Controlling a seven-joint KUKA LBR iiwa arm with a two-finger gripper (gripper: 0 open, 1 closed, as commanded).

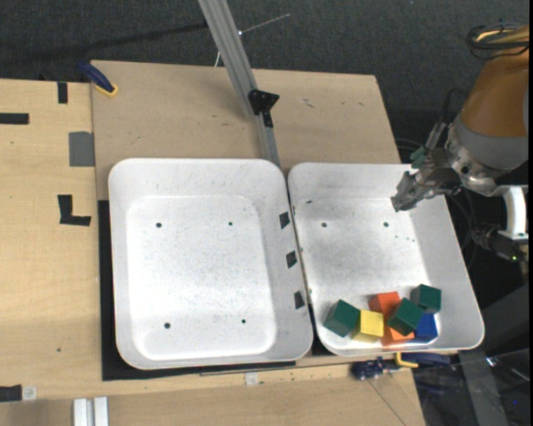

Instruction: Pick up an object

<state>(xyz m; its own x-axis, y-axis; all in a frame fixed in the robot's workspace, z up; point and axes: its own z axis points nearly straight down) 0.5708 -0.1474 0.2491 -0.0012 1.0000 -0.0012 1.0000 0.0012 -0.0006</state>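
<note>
The grey two-finger claw (407, 193) is hovering over the right shallow white bin's (355, 238) far right edge; its opening cannot be told. A cluster of small coloured cubes (386, 318) is lying in that bin's near corner, stretching left to right.

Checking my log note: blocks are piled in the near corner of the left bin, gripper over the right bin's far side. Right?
Not quite. The camera view shows the blocks piled in the near corner of the right bin, not the left bin. The gripper is over the right bin's far side, as you noted.
</note>
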